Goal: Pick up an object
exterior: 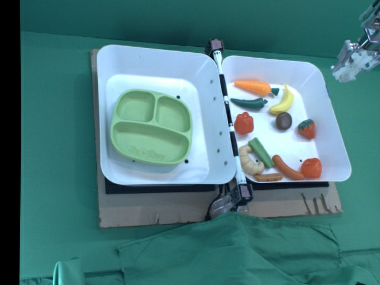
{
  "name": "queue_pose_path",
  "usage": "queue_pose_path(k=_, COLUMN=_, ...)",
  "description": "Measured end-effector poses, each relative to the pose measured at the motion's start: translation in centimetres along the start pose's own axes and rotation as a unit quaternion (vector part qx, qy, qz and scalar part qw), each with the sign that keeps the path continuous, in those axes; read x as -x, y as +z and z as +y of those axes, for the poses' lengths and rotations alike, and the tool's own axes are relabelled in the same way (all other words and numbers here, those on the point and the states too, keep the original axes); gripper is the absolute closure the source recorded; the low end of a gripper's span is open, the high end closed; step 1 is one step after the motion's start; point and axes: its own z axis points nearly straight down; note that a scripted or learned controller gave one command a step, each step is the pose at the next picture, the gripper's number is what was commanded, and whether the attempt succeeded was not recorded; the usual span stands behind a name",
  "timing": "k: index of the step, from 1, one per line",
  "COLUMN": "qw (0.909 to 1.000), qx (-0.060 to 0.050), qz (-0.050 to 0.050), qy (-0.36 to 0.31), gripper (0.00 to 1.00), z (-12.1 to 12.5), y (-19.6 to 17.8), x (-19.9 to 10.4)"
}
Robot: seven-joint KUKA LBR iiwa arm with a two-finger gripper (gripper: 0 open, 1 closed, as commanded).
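Your gripper (354,61) hangs at the upper right, above the green bench cloth just outside the far right corner of the right shallow white bin (330,129); you cannot tell whether it is spread or pressed together, and nothing shows in its grasp.

All the toy food lies below and to the left of it, inside that bin. Nearest is the curved yellow plastic banana (283,101), with the orange carrot (254,87) and dark green chilli pepper (249,103) farther left. Below the gripper you have the small red strawberry (306,128) and the round brown ball (284,121); lower still, the red tomato (311,168).

Well to the left, the other white bin (116,61) holds a light green divided plate (152,126).
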Motion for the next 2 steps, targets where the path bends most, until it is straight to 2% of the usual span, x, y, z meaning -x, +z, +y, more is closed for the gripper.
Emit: queue_pose_path(k=2, qw=1.0, qx=-0.001, qz=0.0, qy=0.0, gripper=1.0, z=-1.1, y=-1.64, x=-2.43)
